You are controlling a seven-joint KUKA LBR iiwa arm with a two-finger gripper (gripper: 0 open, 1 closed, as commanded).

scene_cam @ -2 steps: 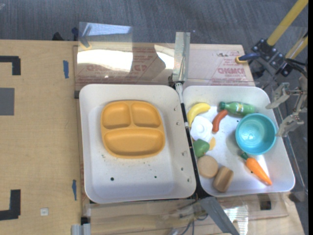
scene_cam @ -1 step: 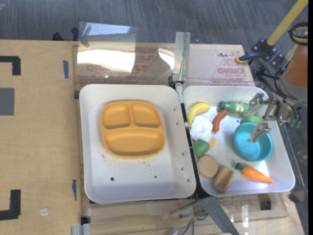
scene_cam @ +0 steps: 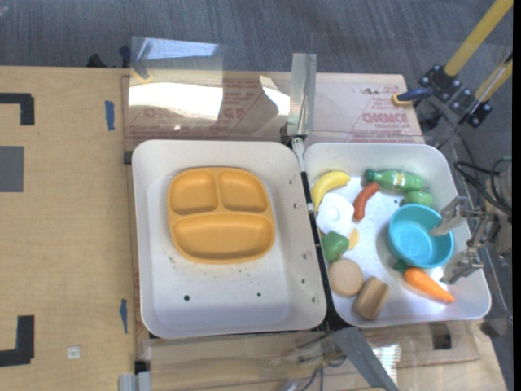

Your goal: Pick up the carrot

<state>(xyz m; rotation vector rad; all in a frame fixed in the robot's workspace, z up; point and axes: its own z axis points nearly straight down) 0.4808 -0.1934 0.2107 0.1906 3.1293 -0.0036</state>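
The carrot (scene_cam: 428, 284) lies in the right bin (scene_cam: 470, 304), near its front right corner, just in front of the blue bowl (scene_cam: 419, 235). Its long axis runs slantwise, the pointed tip toward the bin's right front, the blunt end toward the bowl. It is smooth and orange. The gripper (scene_cam: 466, 236) hovers at the right rim, fingers (scene_cam: 453, 213) apparently spread wide, holding nothing. Red print on the cardboard (scene_cam: 370, 108) behind is too blurred to read.

Robotics lab, cardboard-topped bench (scene_cam: 57, 243), two white bins (scene_cam: 155, 300), toy food, grey carpet (scene_cam: 244, 15), yellow stand (scene_cam: 480, 31)
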